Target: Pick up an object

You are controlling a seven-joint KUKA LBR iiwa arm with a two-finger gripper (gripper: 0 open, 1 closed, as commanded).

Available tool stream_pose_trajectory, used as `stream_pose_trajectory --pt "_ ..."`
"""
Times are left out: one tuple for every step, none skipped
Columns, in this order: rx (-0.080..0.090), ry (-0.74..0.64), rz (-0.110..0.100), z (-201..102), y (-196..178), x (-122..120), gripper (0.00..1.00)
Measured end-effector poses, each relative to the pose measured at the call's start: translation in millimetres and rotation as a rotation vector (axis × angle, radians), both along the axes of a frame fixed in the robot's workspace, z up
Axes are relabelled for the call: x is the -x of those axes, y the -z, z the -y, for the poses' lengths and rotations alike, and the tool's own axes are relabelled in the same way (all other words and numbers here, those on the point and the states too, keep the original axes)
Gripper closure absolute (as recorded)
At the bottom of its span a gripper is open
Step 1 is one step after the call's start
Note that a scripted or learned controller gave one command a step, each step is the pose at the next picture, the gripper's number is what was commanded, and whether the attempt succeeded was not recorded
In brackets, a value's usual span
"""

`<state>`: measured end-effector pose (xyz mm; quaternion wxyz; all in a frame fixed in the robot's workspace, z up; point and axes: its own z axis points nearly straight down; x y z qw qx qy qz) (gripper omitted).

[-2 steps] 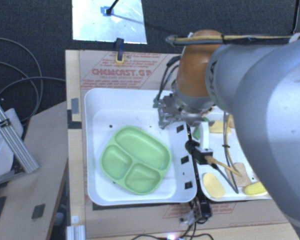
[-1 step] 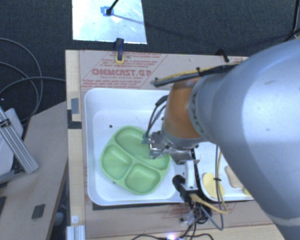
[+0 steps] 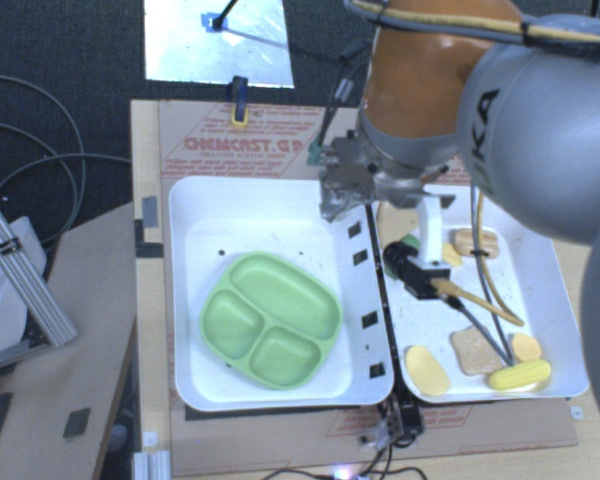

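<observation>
Overhead, hand (image 3: pixel 342 196) at bins' divider (image 3: pixel 372 298), grip unreadable; green tray (image 3: pixel 270 320) left, banana (image 3: pixel 520 375) right

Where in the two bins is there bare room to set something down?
Left white bin: bare floor between the green three-compartment plastic plate and the far wall. Right white bin is crowded: tan toast slice, yellow oval piece, grey arm overhead.

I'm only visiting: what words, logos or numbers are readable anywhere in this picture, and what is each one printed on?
"CHEMCAST GP": large red print on the brown paper-faced sheet under the bins; the last letters sit next to the arm, so they are less sure.
"KA": dark letters on the grey robot arm; the rest of the word is out of sight.
Smaller red lines near the big print and along the sheet's front edge: too blurred to read.
</observation>
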<state>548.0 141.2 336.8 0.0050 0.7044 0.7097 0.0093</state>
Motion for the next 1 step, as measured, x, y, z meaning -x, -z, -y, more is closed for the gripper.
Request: stream_pose_trajectory --pt "0.006 -0.005 -0.015 1.1 -0.9 2.0 1.0"
